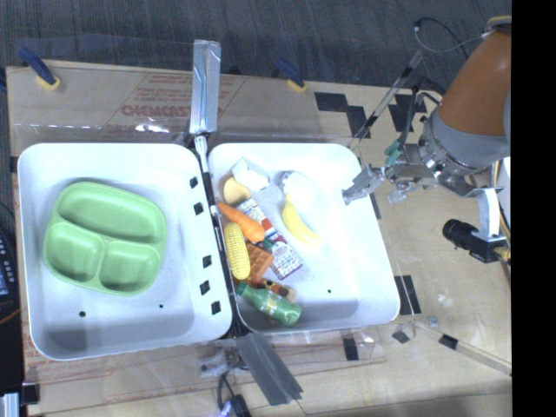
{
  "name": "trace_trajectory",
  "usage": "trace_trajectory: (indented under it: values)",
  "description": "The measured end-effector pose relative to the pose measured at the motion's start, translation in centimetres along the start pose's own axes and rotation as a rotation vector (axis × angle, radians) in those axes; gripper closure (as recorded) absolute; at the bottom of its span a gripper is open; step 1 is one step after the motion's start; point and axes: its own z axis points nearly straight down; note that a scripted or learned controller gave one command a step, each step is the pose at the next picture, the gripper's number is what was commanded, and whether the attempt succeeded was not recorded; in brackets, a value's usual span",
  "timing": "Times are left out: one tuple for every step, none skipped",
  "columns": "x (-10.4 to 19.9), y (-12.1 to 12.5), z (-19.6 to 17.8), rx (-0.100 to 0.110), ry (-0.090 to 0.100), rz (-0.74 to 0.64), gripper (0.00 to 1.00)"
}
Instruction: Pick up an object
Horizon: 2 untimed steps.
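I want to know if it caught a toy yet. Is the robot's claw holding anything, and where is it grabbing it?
Nothing is held. The gripper hangs over the right bin's right edge, with no toy between its fingers.

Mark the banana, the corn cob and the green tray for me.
banana (pixel 299 222): camera view, middle of its yellow body, right bin.
corn cob (pixel 236 249): camera view, middle of its kernels, by the divider.
green tray (pixel 104 237): camera view, ridge between its compartments, left bin.

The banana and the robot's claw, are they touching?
Apart. The camera view shows bare white bin floor between the banana and the gripper, which sits over the right bin's right rim.
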Motion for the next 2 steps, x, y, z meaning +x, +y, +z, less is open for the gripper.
trace_trajectory:
  values:
    - [1.36,3.96,19.57,-0.004,-0.001,-0.143,0.0]
    - [1.36,3.93,18.63,-0.002,-0.001,-0.147,1.0]
